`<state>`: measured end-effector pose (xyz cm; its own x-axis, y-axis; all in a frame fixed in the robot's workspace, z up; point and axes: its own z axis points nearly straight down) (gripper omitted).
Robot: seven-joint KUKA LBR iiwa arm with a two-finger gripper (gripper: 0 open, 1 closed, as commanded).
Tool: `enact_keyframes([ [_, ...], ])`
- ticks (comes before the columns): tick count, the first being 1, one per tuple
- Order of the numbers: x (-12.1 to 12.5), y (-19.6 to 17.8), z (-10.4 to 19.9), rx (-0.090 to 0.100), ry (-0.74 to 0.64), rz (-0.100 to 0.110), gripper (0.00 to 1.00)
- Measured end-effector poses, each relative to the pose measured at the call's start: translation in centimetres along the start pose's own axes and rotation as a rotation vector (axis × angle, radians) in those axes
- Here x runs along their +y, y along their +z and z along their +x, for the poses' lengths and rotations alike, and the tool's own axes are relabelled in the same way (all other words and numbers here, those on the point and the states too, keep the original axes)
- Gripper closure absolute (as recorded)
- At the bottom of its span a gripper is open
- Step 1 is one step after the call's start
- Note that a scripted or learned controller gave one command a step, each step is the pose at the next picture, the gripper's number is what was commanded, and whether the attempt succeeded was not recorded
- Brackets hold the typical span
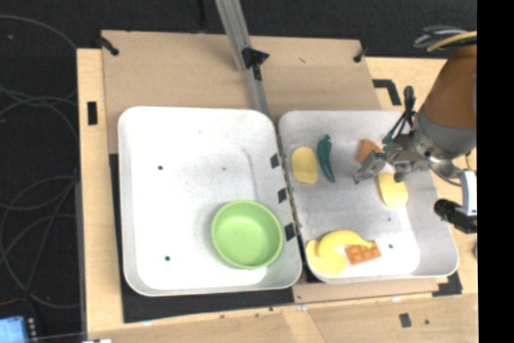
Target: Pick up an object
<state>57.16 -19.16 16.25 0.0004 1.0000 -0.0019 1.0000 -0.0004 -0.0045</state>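
- I see the left shallow white plastic bin (161, 173) holding a round lime-green bowl (247, 233).
- The right shallow white plastic bin (434, 257) holds the candidates; the pale yellow rounded piece (393, 192) lies nearest.
- The grey two-finger gripper (377, 165) hovers just beside it, approach step; jaw state I cannot tell. Next: descend, close.

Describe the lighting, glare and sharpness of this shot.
Camera view: even overhead light, soft shadows under the green bowl; the white bins look bright, nearly washed out, while the floor stays dark; the image is soft overall, and the gripper is blurry enough that its fingers are hard to read.
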Motion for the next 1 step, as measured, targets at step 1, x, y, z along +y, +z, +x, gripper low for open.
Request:
enact_keyframes([
  [1,0.77,5.75,0.23,0.000,-0.001,0.000,0.00],
])
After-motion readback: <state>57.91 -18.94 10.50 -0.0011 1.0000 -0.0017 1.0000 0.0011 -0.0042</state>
